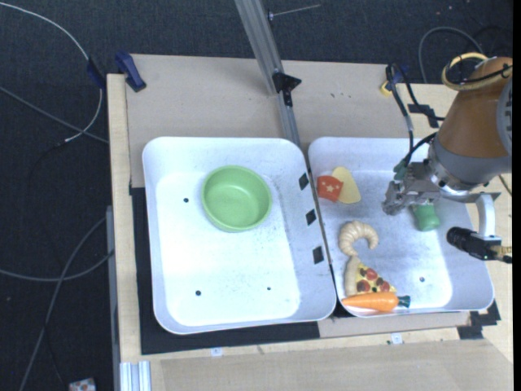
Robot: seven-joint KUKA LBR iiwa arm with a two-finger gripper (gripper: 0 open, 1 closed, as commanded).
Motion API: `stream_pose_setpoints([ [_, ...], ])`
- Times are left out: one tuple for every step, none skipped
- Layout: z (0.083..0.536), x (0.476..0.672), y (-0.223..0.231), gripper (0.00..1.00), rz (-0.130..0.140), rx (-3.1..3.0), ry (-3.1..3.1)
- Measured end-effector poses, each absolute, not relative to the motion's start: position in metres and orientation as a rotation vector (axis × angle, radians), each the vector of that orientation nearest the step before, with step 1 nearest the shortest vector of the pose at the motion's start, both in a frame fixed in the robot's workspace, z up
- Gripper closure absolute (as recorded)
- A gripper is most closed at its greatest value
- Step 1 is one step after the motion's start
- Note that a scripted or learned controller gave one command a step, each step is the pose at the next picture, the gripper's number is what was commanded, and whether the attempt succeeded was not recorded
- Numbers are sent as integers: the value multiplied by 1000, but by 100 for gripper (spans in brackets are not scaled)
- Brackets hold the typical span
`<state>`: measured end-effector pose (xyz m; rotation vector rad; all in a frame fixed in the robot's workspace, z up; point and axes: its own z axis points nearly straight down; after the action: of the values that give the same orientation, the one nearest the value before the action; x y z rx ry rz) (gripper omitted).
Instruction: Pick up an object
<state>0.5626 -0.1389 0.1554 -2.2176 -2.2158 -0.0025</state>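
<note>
The right bin (456, 287) holds several toy foods. A red and yellow piece (336, 186) lies at its far left, with a beige croissant (358, 236) below it. A pizza slice (366, 279) and an orange carrot (373, 302) lie along the near rim. A small green object (424, 216) sits in the right half. My gripper (401, 197) hangs low over the bin floor, just left of and touching or nearly touching the green object. The grey wrist hides how the two meet.
A green bowl (236, 197) stands in the left bin (220, 300). A slanted metal pole (264, 47) comes down from the top to the gap between the bins. A black cable fitting (470, 240) sticks out at the right bin's edge.
</note>
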Motion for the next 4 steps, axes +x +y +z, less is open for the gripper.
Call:
stream_pose_setpoints([
  [207, 574, -137, 100, -8, -2223, -2227],
  [204, 574, -137, 100, -4, -2222, -2225],
  [200, 566, -80, 100, 3, -2207, -2218],
  [217, 565, -20, 100, -6, -2210, -2226],
])
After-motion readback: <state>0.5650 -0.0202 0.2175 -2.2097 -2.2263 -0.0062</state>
